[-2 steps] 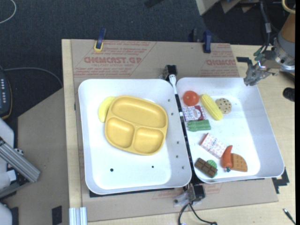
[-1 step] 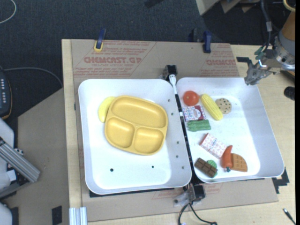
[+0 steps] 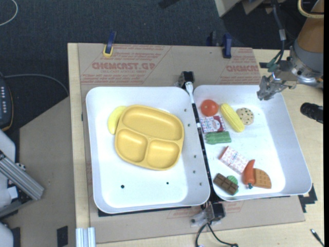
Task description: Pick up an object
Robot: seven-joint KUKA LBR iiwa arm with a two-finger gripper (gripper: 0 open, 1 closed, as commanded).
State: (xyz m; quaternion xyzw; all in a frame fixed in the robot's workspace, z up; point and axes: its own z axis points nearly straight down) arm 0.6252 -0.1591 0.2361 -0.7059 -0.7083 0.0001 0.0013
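Gripper (image 3: 271, 86) is hovering at the 1 o'clock corner of the right bin (image 3: 288, 138), just over its far rim. Nothing is sitting between my jaws; how wide they are standing I can't tell from this angle.

Task status, my read: not started in any useful sense. No object is lifted, and everything is lying in the bins.

Candidates in the right bin: tomato (image 3: 208, 107) and corn (image 3: 232, 117) at about 11 o'clock, cookie (image 3: 245, 116) just beside the corn and nearest to me. Green block (image 3: 218, 137) is lying at 9 o'clock under a red packet (image 3: 212, 123). Pink wafer (image 3: 235, 159) is sitting near centre. Carrot (image 3: 249, 173), waffle (image 3: 262, 178) and chocolate (image 3: 225, 183) are bunching at 6 o'clock.

Left bin (image 3: 103, 153) is carrying the yellow tray (image 3: 149, 137), with a banana (image 3: 114, 118) tucked at its 10 o'clock edge.

Remaining: picking a target, descending, closing, lifting. The cookie is looking like the shortest reach, though flat.
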